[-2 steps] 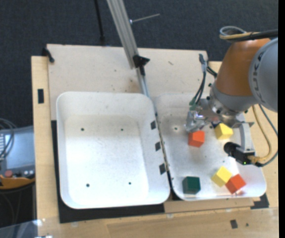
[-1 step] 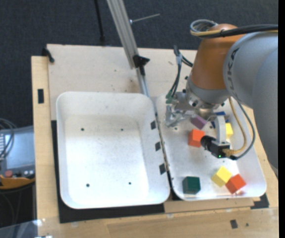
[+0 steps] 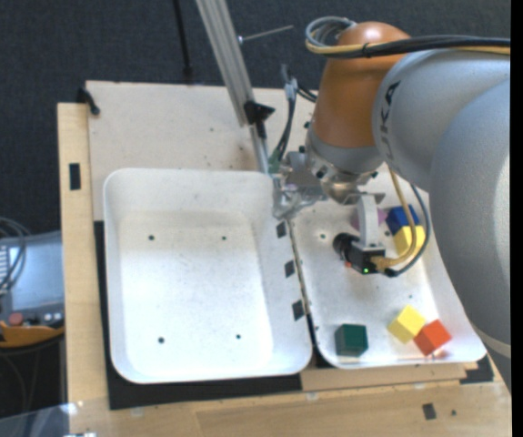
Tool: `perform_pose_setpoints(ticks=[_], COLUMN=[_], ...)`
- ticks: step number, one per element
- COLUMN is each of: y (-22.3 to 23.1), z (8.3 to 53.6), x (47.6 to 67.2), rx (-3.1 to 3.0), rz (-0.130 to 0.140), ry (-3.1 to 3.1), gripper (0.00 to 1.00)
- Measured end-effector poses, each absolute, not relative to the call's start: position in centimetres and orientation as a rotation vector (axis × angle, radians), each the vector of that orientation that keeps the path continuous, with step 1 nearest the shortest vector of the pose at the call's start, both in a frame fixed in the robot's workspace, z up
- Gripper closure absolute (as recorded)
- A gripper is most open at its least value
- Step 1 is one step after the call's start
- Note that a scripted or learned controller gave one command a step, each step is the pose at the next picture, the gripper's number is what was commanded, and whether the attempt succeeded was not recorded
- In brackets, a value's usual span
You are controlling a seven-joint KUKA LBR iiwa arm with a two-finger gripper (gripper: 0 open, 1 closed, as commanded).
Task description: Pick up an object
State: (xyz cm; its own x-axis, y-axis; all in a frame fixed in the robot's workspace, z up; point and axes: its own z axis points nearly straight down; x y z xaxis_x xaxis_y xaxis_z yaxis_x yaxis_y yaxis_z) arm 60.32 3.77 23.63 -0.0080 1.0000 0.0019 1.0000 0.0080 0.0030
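Note:
Three small blocks lie at the front of the right bin (image 3: 370,358): a green cube (image 3: 351,339), a yellow cube (image 3: 407,322) and an orange-red cube (image 3: 434,336) touching the yellow one. A purple and blue piece (image 3: 396,217) peeks out behind the arm's yellow cable, further back in that bin. My gripper (image 3: 288,196) hangs below the orange band (image 3: 347,89), over the back left corner of the right bin by the divider between the bins. It is well away from the three cubes, and I see nothing held in it.
The left bin (image 3: 125,198) sits beside the right one. A slanted aluminium rail (image 3: 229,57) rises behind the bins, close to the wrist. The grey arm covers the right side of the bench. A small screen unit (image 3: 25,285) with cables sits off the bench's left edge.

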Motion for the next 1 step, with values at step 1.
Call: perform_pose_setpoints(ticks=[1], y=[8.41], z=[24.42], x=[61.83], rx=[2.213], rz=[0.004], ry=[2.229], gripper=[1.0])
